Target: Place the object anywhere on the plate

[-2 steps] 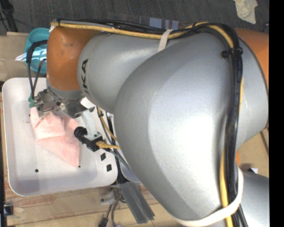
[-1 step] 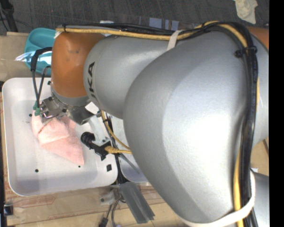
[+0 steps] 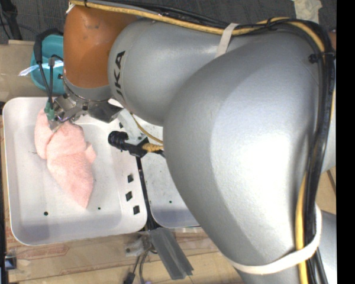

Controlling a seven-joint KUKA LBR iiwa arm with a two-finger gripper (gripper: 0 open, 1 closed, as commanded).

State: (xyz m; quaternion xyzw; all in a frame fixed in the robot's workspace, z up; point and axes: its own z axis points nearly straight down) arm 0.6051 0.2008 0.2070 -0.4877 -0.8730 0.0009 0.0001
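A pink fluffy cloth (image 3: 68, 158) stretches across the left part of the left white bin (image 3: 23, 226), wide at the top and tapering to a point at the bottom. My gripper (image 3: 58, 113) sits at the cloth's upper end, below the orange band (image 3: 89, 46) of the arm. Its small metal fingers (image 3: 52, 110) are pinched into the bunched top edge of the cloth, so the gripper is shut on it. The arm's large grey body covers most of the right side of the view.
A teal part (image 3: 45, 61) shows beside the wrist at the bin's back edge. A black cable plug (image 3: 121, 141) hangs over the ridge between the bins. A strip of the right bin (image 3: 171, 215) shows under the arm.
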